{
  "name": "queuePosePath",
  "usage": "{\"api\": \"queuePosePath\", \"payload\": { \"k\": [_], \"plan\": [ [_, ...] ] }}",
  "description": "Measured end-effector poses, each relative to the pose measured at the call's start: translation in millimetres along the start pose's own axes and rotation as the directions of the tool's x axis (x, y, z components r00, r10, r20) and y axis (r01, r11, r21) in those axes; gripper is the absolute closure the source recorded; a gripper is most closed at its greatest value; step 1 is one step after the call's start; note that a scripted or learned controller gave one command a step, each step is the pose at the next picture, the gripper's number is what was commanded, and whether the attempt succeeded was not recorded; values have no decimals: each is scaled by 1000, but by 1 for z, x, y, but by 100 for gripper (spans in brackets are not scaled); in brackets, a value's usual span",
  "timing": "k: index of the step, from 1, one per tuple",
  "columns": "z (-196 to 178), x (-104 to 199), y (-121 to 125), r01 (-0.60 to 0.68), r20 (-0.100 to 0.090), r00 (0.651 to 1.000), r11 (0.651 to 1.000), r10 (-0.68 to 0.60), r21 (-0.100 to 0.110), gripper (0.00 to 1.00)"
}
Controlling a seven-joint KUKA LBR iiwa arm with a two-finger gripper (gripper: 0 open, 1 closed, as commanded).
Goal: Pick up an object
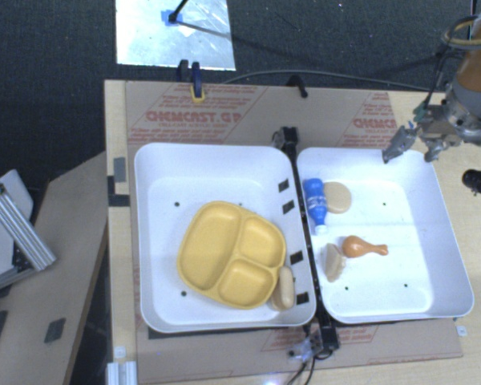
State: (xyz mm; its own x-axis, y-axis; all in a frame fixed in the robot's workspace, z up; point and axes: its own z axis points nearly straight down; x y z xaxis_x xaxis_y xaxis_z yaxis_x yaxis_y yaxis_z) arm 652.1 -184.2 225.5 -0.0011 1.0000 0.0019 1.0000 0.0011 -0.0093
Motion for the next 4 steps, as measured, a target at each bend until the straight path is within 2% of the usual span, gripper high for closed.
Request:
{"api": "queuePosePath", "payload": {
  "k": [1, 4],
  "plan": [
    [-7, 0, 2, 2, 3, 1000, 1000, -2, -11, 0],
    [134, 11, -4, 4, 2, 1000, 1000, -4, -8, 0]
  ]
}}
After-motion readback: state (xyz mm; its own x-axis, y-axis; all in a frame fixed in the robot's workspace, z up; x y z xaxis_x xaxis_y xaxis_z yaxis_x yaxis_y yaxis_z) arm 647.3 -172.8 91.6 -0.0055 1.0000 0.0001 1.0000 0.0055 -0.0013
